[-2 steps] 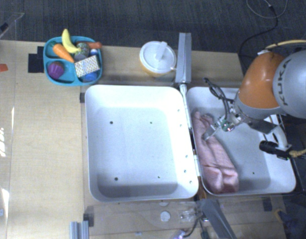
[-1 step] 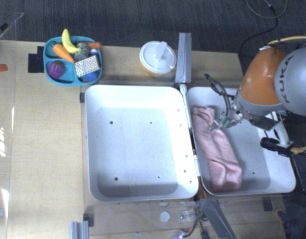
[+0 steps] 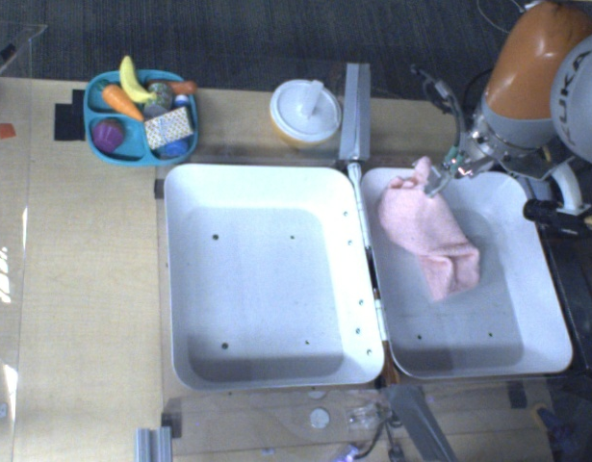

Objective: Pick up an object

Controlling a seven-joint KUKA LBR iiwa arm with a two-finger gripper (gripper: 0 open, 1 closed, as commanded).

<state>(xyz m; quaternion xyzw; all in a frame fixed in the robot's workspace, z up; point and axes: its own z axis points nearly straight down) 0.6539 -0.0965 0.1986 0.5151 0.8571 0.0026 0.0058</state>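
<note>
Pink terry cloth point(image 3: 432, 241) is seen lying crumpled in the right-hand bin point(image 3: 541, 349), with one corner drawn up to a peak at the bin's far edge. That peak meets the claw point(image 3: 444, 175), which is reached in from the right on the grey arm point(image 3: 527, 75) with its orange band. The tip of the cloth appears to be pinched between the claw's fingers, so the claw is judged to be closed on the cloth; most of the fabric is draped on the bin floor below. The left-hand bin point(image 3: 180, 258) is beside it, separated by a metal divider. On the desk point(image 3: 74, 258) behind, a blue tray of toy food point(image 3: 141, 115) and a white lidded cup point(image 3: 305, 112) are set well apart from the work.

The step in hand is judged to be the lift just after the grasp. A straight upward pull is called for next, until the trailing cloth is cleared from the bin floor; a thin pinch on a corner could be lost if the rise is abrupt.
</note>
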